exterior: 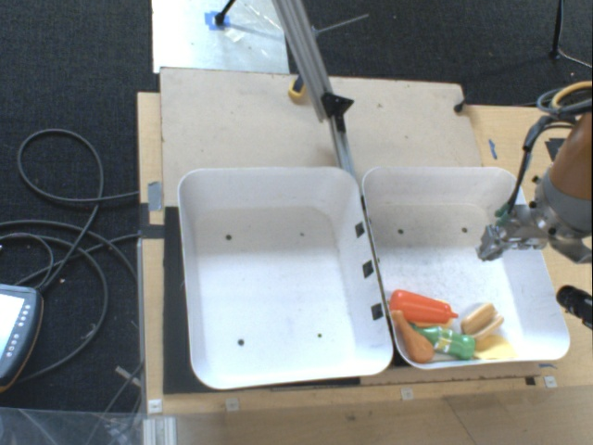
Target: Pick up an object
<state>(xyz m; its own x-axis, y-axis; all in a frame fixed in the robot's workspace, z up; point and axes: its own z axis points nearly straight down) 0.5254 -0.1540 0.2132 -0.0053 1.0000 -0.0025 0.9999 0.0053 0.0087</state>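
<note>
We could read no brand, label or writing anywhere on the bench. The gripper [489,246] hung over the right bin [435,193], near its right wall; whether it was apart or together we could not tell. The toys lay clustered in that bin's near corner, below and left of the gripper and apart from it: a red-orange toy pepper [422,306], an orange toy carrot [412,337] touching it, a green toy bottle [451,343] beside the carrot, and a tan toy bread roll [482,319] just right of them. The left bin [269,193] sat alongside. A tablet [17,330] lay on the floor at far left.
</note>
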